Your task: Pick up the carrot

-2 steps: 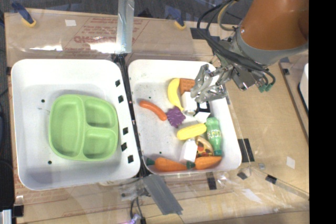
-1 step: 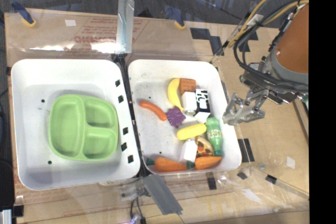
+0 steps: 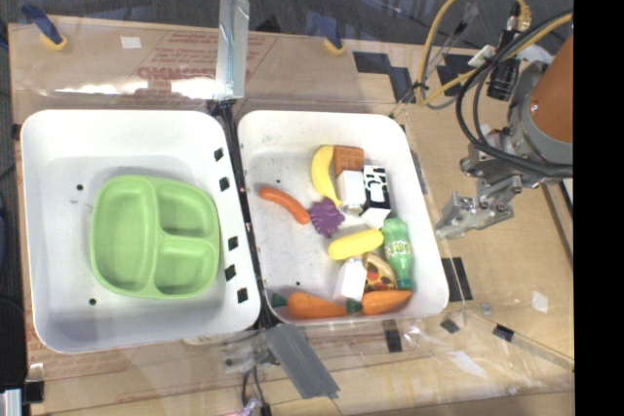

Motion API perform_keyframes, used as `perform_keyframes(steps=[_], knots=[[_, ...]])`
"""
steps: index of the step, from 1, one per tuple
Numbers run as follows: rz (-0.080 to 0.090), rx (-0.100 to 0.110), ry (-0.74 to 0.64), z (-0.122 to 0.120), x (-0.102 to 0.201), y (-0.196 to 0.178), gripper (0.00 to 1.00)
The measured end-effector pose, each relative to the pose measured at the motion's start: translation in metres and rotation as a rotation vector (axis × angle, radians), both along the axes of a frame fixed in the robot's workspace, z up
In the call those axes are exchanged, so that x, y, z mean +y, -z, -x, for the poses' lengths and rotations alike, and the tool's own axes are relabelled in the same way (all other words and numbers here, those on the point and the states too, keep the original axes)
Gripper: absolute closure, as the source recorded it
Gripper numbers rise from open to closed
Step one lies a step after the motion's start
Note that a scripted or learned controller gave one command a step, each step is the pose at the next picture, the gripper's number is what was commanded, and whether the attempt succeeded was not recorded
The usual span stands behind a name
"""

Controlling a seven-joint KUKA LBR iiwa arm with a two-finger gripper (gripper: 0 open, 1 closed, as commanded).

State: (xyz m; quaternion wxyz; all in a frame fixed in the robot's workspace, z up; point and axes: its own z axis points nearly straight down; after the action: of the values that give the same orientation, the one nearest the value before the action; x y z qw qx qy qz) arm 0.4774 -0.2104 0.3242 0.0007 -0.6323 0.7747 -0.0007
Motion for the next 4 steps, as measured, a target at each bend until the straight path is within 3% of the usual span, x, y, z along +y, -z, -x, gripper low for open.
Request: perform_keyframes(steps=[1,2,3,4], knots=[[0.000,-0.001,-0.286,-0.038,0.001,-0.006,1.00],[-0.006,0.007,-0.560,-0.003,0.017,0.090,1.00],[0.002,0.000,-0.831,0.000,0.018,-0.002,1.00],[0.001,-0.002,-1.139,-0.002,0.011,0.004,1.00]])
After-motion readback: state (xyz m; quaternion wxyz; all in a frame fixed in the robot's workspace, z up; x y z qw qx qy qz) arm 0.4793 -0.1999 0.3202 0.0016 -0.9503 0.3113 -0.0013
